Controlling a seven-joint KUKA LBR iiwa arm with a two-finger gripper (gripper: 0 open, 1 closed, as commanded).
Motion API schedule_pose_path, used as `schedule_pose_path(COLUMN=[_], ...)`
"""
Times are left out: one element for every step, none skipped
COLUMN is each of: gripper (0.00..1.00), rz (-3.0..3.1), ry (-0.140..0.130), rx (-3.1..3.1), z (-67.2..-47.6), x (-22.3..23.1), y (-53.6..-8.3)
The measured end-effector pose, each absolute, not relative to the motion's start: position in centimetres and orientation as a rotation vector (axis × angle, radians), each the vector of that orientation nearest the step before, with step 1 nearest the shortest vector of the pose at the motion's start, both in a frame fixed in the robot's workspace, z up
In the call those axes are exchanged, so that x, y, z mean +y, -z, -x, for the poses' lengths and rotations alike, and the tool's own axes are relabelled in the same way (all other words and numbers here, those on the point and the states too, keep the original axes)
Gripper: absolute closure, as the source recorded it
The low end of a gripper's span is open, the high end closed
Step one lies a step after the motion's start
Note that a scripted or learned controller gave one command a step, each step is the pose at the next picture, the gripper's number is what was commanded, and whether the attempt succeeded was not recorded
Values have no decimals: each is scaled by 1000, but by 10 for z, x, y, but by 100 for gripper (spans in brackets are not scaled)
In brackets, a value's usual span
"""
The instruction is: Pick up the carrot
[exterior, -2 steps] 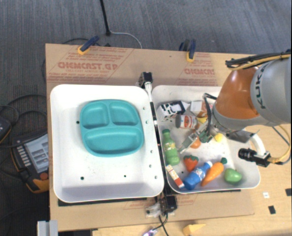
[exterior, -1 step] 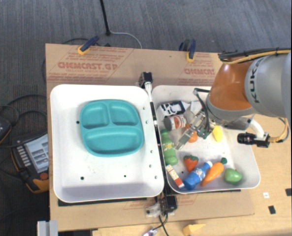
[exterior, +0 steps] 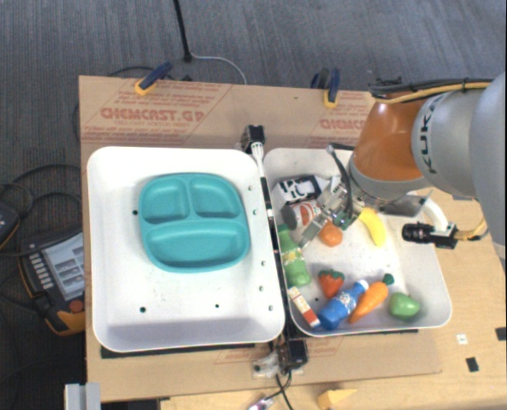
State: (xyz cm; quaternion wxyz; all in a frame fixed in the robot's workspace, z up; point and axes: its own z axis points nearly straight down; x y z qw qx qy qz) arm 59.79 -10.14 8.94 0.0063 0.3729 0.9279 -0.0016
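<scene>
The robot's hand (exterior: 328,216) hovers low in the right bin (exterior: 433,267) beside an orange ball (exterior: 331,236) — whether its grip is wide or narrow cannot be told. The carrot (exterior: 371,298) lies nearer, apart, between a blue bottle (exterior: 340,307) and a green piece (exterior: 403,306).

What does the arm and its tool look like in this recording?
The grey KUKA arm has rounded, smooth casings with dark lettering on the side and a glossy orange band above the wrist. Below that sits the small metallic tool, silver-grey with dark parts. A black and white fitting with a yellow cable sticks out beside the wrist.
</scene>
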Motion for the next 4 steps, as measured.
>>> schedule_pose_path(gripper=[0, 0, 0, 0], rz=[-1580, -1493, -1554, -1604], ry=[-11, -1, -8, -1], rx=[2697, 2758, 2716, 2693], z=[-564, -592, -567, -593], x=[-108, -104, -122, -114], y=[-90, -89, -89, -89])
